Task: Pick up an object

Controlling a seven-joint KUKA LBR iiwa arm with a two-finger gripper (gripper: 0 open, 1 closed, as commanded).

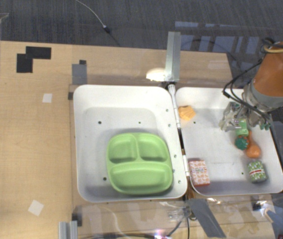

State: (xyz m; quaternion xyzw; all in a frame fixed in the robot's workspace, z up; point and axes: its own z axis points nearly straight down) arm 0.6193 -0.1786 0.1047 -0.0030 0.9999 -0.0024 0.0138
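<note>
I see two white bins, left bin (84, 133) holding one green divided plate (139, 163), right bin (209, 148) holding one orange piece (186, 113), one red box (199, 173), one patterned can (256, 171), one green-and-orange toy (247, 144) under my gripper (241, 121), jaw state I cannot tell.

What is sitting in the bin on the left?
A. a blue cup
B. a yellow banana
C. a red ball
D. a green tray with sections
D: a green tray with sections lies in the left bin, toward its near side.
</note>
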